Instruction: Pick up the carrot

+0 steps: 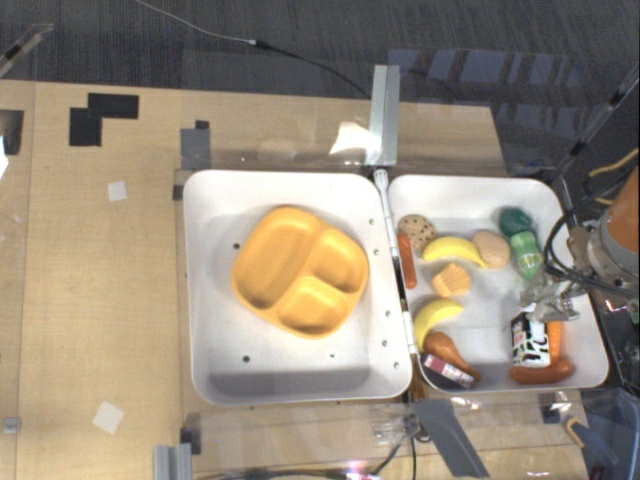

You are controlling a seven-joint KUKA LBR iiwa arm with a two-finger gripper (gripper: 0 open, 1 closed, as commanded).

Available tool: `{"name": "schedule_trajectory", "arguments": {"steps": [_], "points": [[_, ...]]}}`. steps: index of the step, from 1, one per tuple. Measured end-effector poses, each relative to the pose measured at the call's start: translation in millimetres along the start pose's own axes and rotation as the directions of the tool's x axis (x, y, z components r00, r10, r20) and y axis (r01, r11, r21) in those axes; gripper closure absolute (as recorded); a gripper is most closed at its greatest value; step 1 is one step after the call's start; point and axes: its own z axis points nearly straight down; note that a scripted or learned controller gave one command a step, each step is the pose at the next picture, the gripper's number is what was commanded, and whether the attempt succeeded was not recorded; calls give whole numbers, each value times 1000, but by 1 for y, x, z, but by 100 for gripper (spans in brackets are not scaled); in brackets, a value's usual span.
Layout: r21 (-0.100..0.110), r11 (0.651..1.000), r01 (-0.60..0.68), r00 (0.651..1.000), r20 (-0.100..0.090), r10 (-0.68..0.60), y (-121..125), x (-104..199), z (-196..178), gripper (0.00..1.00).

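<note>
Arm reaches in from the right; gripper (549, 303) points down, apparently tilted.

The arm (612, 230) has an orange band and below it a grey ring-shaped part with a round outline. Thin black cables (562, 236) make loops beside this grey part, and one light cable goes across it near the orange band. The end effector (548, 303) is made of silver-grey metal, with small angular parts and short thin pieces on its lower side.
</note>
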Motion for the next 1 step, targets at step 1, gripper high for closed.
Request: {"name": "schedule_trajectory", "arguments": {"steps": [1], "points": [[-7,989,146,989,-9,-146,-3,-4,-74,100]]}}
